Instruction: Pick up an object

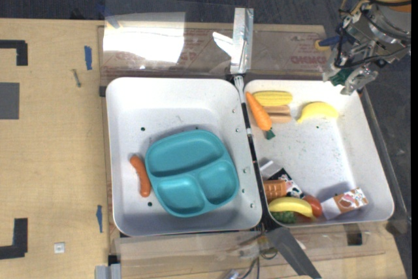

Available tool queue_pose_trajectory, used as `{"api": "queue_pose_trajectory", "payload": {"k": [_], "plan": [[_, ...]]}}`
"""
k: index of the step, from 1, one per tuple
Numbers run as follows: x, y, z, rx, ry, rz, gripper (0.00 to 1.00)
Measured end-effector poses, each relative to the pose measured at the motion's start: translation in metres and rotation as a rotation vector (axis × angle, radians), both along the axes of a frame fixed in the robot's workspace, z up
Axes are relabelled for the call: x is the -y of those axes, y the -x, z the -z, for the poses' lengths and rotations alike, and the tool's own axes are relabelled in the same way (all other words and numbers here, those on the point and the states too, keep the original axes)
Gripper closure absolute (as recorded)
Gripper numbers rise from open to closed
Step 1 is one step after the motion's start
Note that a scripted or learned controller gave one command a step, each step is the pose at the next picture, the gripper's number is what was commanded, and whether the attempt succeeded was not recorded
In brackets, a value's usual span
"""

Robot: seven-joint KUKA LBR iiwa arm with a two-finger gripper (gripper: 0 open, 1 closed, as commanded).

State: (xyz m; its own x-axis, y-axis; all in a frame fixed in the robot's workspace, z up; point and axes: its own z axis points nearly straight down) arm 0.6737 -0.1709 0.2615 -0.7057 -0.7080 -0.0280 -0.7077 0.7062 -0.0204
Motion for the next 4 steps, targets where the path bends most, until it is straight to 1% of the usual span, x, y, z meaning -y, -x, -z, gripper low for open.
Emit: {"api": "queue_pose_trajectory", "payload": {"k": [4], "plan": [[-0.003, -0.009, -0.052, 0.05, -0.008, 0.012, 1.0]]}}
